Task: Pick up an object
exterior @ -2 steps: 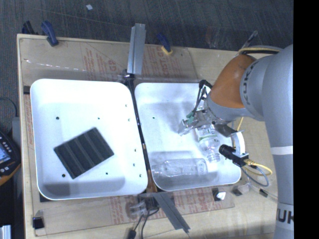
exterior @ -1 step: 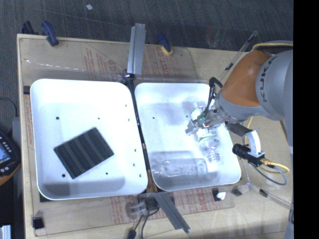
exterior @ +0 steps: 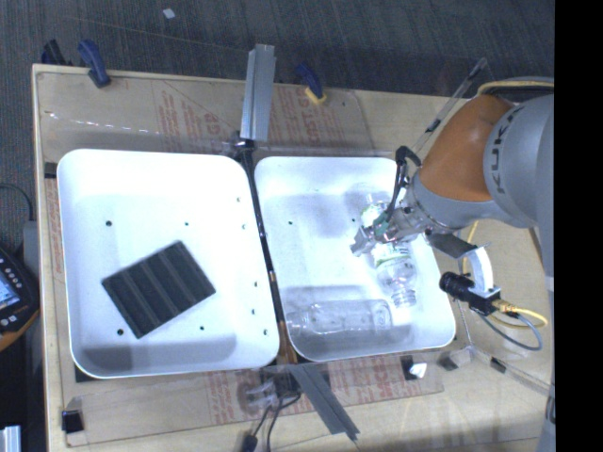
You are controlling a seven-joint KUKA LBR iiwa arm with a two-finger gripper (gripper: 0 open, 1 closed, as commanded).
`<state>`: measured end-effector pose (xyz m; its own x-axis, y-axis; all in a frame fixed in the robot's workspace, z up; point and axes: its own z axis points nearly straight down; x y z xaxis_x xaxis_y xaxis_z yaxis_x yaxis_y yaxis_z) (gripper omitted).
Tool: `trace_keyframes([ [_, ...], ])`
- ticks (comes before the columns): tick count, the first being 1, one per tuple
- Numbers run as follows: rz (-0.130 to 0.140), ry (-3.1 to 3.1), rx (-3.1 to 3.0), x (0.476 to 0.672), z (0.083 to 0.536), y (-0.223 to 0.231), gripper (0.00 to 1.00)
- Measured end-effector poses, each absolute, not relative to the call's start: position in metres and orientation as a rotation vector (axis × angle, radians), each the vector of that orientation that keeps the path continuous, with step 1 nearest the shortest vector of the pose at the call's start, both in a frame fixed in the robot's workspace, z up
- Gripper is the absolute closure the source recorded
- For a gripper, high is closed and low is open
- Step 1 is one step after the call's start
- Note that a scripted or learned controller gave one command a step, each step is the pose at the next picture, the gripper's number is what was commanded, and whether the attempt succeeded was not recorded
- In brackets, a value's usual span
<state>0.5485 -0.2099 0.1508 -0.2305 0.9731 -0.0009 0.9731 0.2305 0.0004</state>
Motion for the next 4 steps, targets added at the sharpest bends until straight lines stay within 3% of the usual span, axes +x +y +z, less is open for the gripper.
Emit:
trace_keyframes([
  [2, 0.0, 2.463, 1.948, 0.548, 0.151, -0.21, 0.0],
  [3, -0.002, 2.204, 2.236, 0.553, 0.214, -0.211, 0.0],
  [4, -0.001, 2.334, 2.105, 0.542, 0.18, -0.204, 0.0],
])
